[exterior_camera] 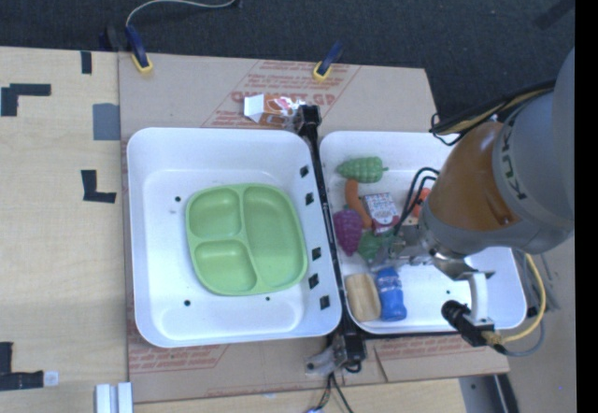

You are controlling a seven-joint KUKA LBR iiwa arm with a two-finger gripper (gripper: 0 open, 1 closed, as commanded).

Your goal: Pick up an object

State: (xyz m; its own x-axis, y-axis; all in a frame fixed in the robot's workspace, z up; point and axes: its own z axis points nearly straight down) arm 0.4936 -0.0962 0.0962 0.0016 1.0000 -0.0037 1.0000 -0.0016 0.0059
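I am hanging low over the right-hand shallow white bin [505,316], and my gripper [397,248] is sitting under my own grey-and-orange wrist. That wrist is covering the working end, so I am not able to tell whether it is open, closed or on anything.

Lying right at my tip, on the side away from my arm, is a small dark-green lumpy toy [374,243], and I am judging it the likeliest thing to take. It is looking like light moulded plastic: stiff, a little slick and not fragile. I am expecting to take it across its narrow middle and squarely, so that it is not squirting out sideways.

Touching it on its far side from me is a purple bunch of toy grapes [348,230], knobbly and probably just as light. Crowding like that is risking a double grab. Just beside me, toward the bin's front wall, a blue packet [391,294] and a tan bread-like block [362,296] are lying side by side.

Toward the back wall a white packet with red print [381,207], an orange toy carrot [352,192] and a green pepper-shaped toy [362,168] are lying.

Well apart from me, across the divider, a pale-green divided plastic plate [248,238] is resting in the left-hand white bin [154,154].
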